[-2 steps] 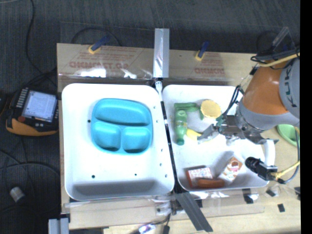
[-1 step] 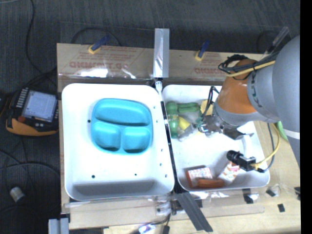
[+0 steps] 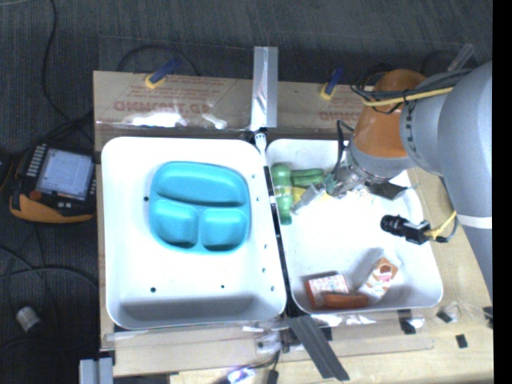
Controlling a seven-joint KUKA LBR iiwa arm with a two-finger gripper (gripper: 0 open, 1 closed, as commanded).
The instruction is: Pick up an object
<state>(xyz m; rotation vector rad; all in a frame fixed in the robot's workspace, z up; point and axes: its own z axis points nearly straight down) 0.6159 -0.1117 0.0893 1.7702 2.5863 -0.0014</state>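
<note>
Grey and orange, the arm reaches in from the right and sets its claw (image 3: pixel 318 191) low in the back left part of the right bin (image 3: pixel 424 294). The claw slants down and toward the left. At this slant I cannot tell whether it is spread or pressed together, and nothing shows pinched in it.

The green toy (image 3: pixel 282 176) is the likely target. It lies just to the claw's left, touching it or nearly so, in the bin's back left corner against the wall (image 3: pixel 276 238) between the two bins. Its paler part stretches left to right along the back, while a darker green part runs front to back along that wall. A closing move would probably do best across the paler part. The wall is what stands in the way, since it leaves little room on the far side.

Well apart, at the front of the same bin, a red carton (image 3: pixel 326 283), a small box (image 3: pixel 383 277) and a brown sausage (image 3: pixel 346 299) lie close together, none of them near the claw. The left bin (image 3: pixel 128 294) holds a blue tray (image 3: pixel 200 206) with three sections, beyond the wall.
</note>
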